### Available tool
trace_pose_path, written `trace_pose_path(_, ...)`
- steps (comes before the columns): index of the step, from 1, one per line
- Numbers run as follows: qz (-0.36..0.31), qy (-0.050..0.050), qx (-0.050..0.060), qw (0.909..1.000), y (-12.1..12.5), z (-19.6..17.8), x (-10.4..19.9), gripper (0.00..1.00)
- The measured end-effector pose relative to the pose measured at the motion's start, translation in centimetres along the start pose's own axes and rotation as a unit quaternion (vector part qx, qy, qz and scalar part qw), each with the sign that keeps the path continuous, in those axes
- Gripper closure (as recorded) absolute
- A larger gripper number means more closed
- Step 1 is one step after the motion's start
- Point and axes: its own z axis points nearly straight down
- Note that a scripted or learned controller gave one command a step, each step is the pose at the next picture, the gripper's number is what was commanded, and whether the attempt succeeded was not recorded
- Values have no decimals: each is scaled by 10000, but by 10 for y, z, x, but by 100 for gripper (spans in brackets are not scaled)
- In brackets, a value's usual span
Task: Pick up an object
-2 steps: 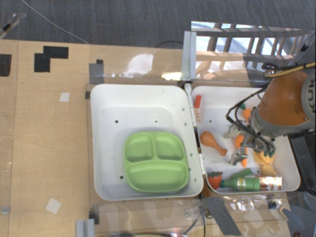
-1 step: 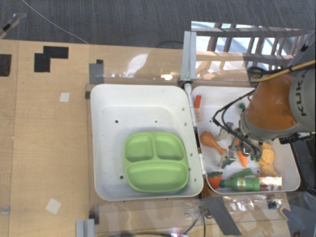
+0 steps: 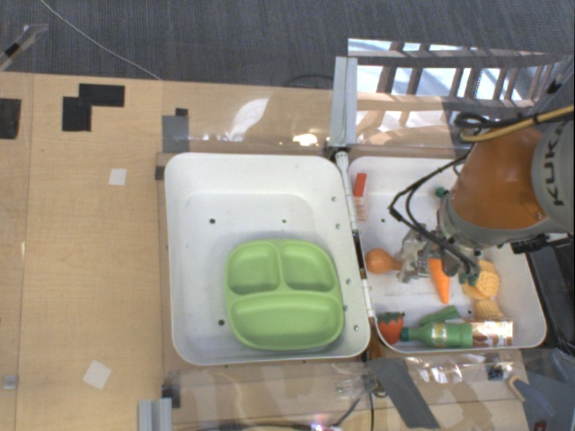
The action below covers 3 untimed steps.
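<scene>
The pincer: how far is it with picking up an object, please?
Done: the arm has reached into the right bin, and the pincer is low among the items. In hand: nothing visibly; the carrot lies beside it. Left: grasp and lift. I cannot tell its opening.

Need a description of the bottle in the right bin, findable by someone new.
Find the right-hand white bin, the one the arm reaches into. Along its near edge lies a bottle on its side. Its green body with a pale label marks it out from the orange carrot above.
</scene>
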Motion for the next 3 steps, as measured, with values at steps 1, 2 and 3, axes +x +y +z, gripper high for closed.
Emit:
trace_pose_path(1,-147,70,-32,9999,88,-120,-30,100)
trace_pose_path(2,-560,107,-18,9984,96,-156,-91,100)
trace_pose_path(3,715,120,-4,9974,122,-175,-110,100)
